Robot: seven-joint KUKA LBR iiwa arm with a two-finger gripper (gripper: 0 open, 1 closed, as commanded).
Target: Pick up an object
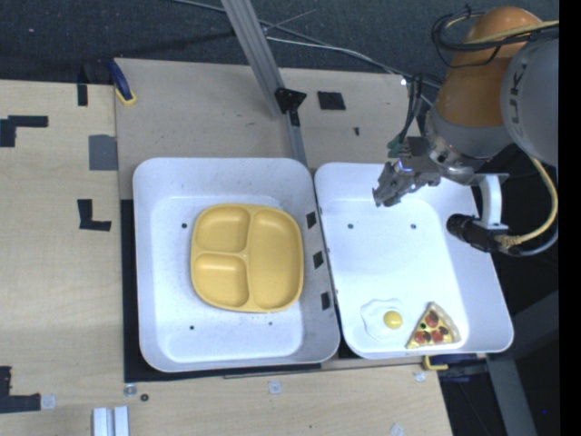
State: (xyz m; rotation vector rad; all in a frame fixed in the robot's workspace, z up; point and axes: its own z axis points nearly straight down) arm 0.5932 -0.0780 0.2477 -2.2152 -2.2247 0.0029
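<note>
Over the far end of the right bin [472, 271] hangs the pincer [388, 194], its dark fingertips drawn close together with nothing between them and pointing down at bare white floor. Well toward the near end of that same bin lie a toy fried egg [385, 318] and, just beside it, a toy pizza slice [433, 326]. Off to the pincer's far side, the left bin [163, 243] carries a yellow divided plate [247, 257] on the tabletop [54, 271].

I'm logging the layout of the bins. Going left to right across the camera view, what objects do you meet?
yellow divided plate → toy fried egg → gripper → toy pizza slice
</note>
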